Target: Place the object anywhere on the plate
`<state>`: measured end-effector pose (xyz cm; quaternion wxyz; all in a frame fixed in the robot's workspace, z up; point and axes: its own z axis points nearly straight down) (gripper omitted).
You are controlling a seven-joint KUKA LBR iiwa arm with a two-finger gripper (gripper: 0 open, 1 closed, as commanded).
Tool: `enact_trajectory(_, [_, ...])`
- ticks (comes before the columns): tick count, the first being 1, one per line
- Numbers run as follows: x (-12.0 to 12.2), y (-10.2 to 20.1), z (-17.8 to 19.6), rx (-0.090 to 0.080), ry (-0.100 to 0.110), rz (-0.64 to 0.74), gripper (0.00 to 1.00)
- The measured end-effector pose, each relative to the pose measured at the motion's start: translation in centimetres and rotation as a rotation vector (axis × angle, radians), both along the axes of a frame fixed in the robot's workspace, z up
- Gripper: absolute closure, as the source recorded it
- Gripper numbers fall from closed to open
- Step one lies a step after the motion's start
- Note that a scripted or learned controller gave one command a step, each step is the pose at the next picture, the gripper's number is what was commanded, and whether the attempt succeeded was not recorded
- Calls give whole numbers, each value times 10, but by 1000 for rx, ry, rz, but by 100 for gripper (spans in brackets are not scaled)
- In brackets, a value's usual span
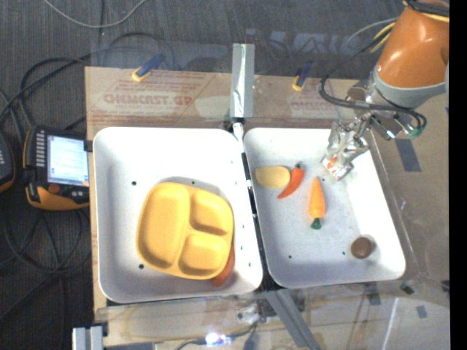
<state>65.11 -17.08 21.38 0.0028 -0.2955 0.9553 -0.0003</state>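
the bench (109, 86) bore two shallow white bins side by side. the left bin (117, 195) held a yellow plate (187, 230) with three compartments, lying a little tilted, with an orange-red edge peeping from under its near right corner. the right bin (379, 217) held the loose things. the arm (412, 46) came in from the far right, and its gripper (341, 155) hung over the far part of the right bin; whether it was wide or narrow could not be told. the carrot (316, 201) lay near the middle of that bin, apart from the gripper, orange and tapered, its long axis running far to near, green stub at the near end. left of it lay a pale yellow potato-like piece (271, 176), touched by a red chilli (292, 181). a small brown round thing (362, 247) sat near the bin's near right corner.
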Motion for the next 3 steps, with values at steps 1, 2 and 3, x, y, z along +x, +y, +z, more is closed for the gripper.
enact_trajectory(1, [19,-11,6,-1,0,135,100])
enact_trajectory(2, [19,-52,1,-1,0,306,100])
enact_trajectory(3, [19,-51,86,-2,-1,331,100])
